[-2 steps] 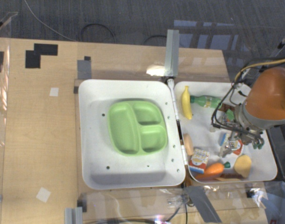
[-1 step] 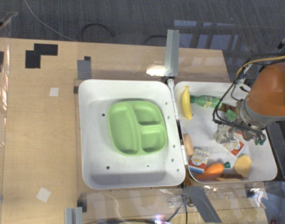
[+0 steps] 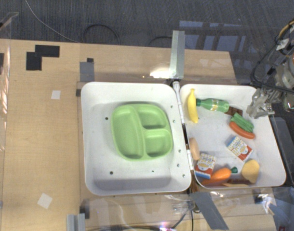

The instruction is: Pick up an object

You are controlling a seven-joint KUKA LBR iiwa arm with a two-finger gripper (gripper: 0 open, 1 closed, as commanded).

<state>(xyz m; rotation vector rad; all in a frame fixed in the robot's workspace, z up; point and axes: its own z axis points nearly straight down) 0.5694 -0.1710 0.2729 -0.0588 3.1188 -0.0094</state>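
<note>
Two white bins sit side by side on the bench (image 3: 46, 143), and you can take the green divided plate (image 3: 141, 131) in the left bin (image 3: 96, 177) as your landmark. Everything worth picking lies to the right of that plate, in the right bin (image 3: 274, 170).

Nothing has been lifted yet, as far as you can see. The gripper (image 3: 260, 107) hangs at the far right edge of the right bin, well away from the plate, with nothing between its fingers; whether they stand open or closed you cannot tell from this angle. So the whole pick is left to do — approach, close, lift.

Your nearest candidate is probably the hot dog (image 3: 242, 127), a red sausage with a green strip, lying tilted just beside the gripper on the plate's side. Further back towards the plate along the bin's far wall lies a green bottle (image 3: 212, 105) on its side, and a yellow banana (image 3: 191, 106) stands lengthwise just right of the plate, close to the wall between the bins. Nearer the camera and right of the plate you have a small white carton (image 3: 238, 147), a yellow rounded piece (image 3: 251, 170), an orange carrot (image 3: 217, 174), a second printed packet (image 3: 205, 162) and a pale pinkish piece (image 3: 193, 148) — these crowd together, some touching, so they look harder to take cleanly.
</note>
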